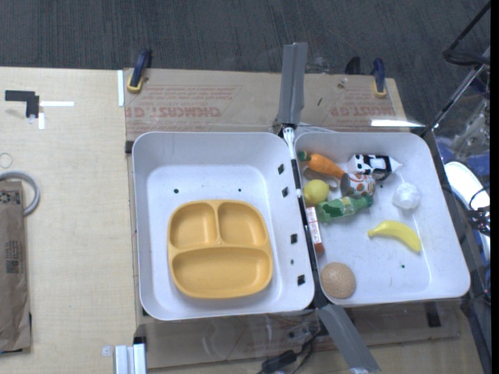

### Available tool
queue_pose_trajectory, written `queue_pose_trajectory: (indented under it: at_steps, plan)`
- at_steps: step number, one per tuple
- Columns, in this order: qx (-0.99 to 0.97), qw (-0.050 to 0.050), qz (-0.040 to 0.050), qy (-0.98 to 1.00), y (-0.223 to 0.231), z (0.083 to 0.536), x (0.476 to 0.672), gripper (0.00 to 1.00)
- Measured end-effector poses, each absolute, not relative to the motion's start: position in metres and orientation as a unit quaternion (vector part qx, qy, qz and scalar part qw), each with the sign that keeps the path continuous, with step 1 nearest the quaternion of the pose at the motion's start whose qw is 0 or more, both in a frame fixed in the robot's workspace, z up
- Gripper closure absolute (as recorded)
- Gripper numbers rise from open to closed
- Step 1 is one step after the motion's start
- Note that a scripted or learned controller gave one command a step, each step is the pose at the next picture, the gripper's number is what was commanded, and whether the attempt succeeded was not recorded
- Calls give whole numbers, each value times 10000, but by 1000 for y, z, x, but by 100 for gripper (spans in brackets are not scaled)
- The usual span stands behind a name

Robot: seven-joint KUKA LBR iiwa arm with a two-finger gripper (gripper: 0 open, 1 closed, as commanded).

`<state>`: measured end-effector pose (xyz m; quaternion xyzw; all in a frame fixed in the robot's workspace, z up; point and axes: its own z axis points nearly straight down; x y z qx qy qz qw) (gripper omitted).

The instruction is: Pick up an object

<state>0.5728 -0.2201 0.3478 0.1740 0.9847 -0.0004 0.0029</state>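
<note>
The right bin [437, 209] holds several small objects. A yellow banana [396, 234] lies at its middle right. A round tan ball [338, 280] rests near the front left corner. Toward the back sit an orange carrot [325, 164], a yellow lemon [316, 191], a green packet [343, 206], a black-and-white cow toy [369, 165] and a white crumpled lump [406, 197]. A thin red-and-white stick [313, 228] lies along the bin's left wall.
The left bin [156, 209] carries a yellow divided plate [220, 248]. A grey divider post [292, 84] rises behind the two bins. Cardboard [203, 104] lies behind them, held by blue-and-yellow clamps [139, 70]. A brown paper bag [12, 263] rests at the far left.
</note>
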Motion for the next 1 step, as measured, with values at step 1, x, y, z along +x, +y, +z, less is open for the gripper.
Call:
queue_pose_trajectory:
  at_steps: [1]
  plan:
    - [1082,22,-1,9941,-222,373,651,100]
